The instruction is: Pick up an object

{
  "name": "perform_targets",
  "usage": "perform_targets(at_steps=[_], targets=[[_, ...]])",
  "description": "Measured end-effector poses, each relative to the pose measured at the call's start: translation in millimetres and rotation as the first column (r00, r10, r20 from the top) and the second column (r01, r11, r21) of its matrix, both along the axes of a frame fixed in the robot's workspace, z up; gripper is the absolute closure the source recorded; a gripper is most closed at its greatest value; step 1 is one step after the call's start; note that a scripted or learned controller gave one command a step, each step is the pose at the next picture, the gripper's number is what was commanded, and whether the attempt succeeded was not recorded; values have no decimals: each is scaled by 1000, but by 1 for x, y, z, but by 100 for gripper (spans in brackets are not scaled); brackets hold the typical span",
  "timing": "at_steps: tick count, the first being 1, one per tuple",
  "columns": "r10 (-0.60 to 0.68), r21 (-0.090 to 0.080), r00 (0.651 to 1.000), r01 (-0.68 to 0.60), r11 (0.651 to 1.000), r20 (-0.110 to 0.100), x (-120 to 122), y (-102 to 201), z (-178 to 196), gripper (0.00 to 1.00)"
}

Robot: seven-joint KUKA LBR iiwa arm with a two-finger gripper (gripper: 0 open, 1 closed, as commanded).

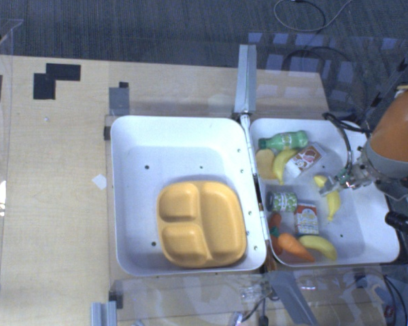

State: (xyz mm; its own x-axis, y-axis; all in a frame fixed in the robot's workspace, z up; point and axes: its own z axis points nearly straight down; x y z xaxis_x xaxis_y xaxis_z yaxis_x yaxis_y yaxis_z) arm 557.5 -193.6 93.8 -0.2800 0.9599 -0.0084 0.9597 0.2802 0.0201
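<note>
At the near edge of the right bin, a smooth orange carrot and a curved yellow banana are seen side by side. Behind them lie a small printed carton and a green-labelled can. Left of that bin, a glossy yellow compartment tray sits in the left bin. The jaws hang over the right bin's middle; how they stand cannot be told. At the far wall lies a green bottle. Both bins rest on the pale wooden counter.
</note>
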Motion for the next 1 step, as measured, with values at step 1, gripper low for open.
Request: perform_targets(at_steps=[1], targets=[[-43,2,999,43,999,-17,46,75,135,100]])
